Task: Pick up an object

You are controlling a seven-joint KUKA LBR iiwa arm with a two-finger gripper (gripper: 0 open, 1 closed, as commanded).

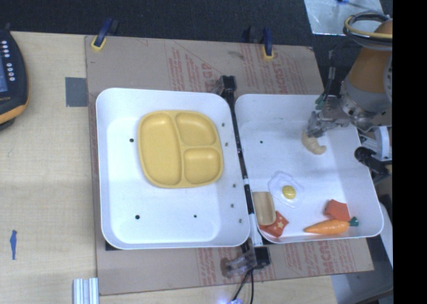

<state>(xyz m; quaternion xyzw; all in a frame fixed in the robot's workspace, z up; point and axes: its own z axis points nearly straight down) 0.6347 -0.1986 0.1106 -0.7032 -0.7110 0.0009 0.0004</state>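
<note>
My gripper (319,126) hangs low over the far part of the right bin (267,113), reaching in from the right. Directly below its tips lies a small beige curved food piece (313,143); the tips are at or just above it. A fried egg (287,191) lies in the bin's middle. A carrot (328,227) and a red piece (337,209) rest at the near right. A tan bread slice (263,207) and a red pizza-like slice (273,225) sit at the near left corner.
The left bin (120,183) holds a yellow divided plate (180,147). A black divider runs between the two bins. A handheld pendant (10,76) lies at the bench's far left edge. Blue clamps hold the cardboard at the back.
</note>
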